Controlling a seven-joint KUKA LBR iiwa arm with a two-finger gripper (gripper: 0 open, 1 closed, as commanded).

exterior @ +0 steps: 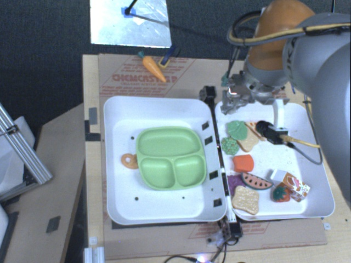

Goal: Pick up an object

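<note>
my pick is still lying loose in the right bin

the toy food sits bunched at the right bin's near side: green cookie, orange block, watermelon slice, toast. my gripper hovers over the far corner, clear of them; whether the jaws are wide or narrow, i cannot tell. the green tray fills the left bin.

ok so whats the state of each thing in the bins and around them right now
gripper: above the right bin's far left corner, nothing visibly held
green divided plate: flat in the left bin, compartments bare
orange ring: on the left bin floor, touching the plate's left edge
watermelon slice: lying flat in the right bin
toast slice: flat, near the right bin's front edge
toy carrot: lying on cardboard behind the bins
</note>
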